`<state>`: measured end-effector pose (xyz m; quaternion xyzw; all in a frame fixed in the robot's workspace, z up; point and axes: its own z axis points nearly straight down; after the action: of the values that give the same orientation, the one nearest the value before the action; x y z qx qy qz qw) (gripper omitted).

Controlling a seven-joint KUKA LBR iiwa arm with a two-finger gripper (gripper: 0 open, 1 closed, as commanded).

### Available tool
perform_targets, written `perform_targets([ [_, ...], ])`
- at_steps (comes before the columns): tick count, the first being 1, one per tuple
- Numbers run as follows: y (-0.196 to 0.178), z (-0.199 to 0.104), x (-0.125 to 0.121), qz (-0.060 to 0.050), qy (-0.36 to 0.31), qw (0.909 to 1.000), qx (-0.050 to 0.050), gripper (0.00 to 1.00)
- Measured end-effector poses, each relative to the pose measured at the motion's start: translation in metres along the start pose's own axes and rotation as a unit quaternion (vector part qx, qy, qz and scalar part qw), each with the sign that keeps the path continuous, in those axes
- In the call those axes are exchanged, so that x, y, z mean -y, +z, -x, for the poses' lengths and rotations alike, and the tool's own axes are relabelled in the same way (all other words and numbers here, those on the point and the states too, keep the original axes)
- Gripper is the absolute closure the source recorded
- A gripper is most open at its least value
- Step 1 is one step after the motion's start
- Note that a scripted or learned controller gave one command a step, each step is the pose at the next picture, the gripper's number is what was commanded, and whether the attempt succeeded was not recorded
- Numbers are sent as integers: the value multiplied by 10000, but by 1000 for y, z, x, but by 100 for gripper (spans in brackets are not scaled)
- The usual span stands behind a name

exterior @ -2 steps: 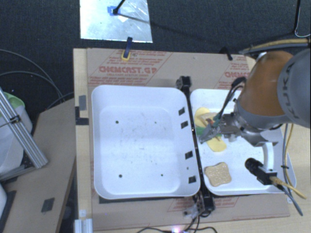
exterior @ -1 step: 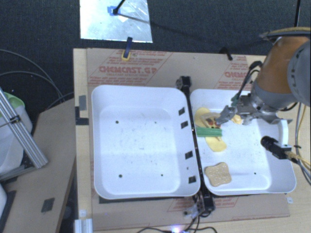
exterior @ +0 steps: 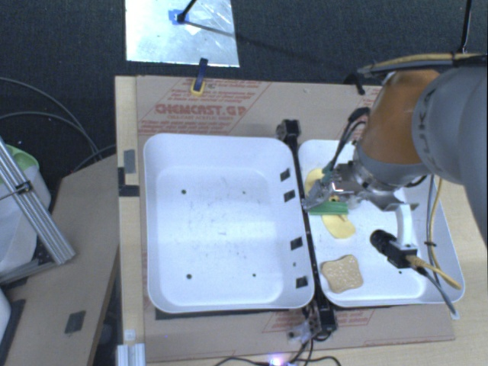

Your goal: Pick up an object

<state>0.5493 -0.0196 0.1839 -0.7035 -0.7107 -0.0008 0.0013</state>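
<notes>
The grey arm (exterior: 446, 120) with its orange band (exterior: 393, 124) is reaching in from the right and leaning down over the right bin (exterior: 377, 290). The gripper (exterior: 326, 191) is hanging low at the left side of that bin, close to the wall where the two bins are meeting. Its jaws are too hard to see, so I cannot tell if they are apart or together.

A small green thing (exterior: 334, 202) is lying right under the tip of the gripper. I cannot tell if the gripper is touching it. A yellow thing (exterior: 339, 226) is lying in the same spot, and it is poking out above and below the gripper and the green thing. A tan piece of toy bread (exterior: 341, 274) is lying flat near the front of the right bin, apart from the gripper.

The left bin (exterior: 221, 227) is sitting just beside the right one. Both bins are resting on a brown cardboard sheet (exterior: 206, 109) with red letters on it
</notes>
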Motion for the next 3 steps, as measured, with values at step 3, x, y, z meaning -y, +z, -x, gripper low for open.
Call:
perform_targets([
  [3, 104, 67, 20, 10, 67, 10000, 29, 0],
])
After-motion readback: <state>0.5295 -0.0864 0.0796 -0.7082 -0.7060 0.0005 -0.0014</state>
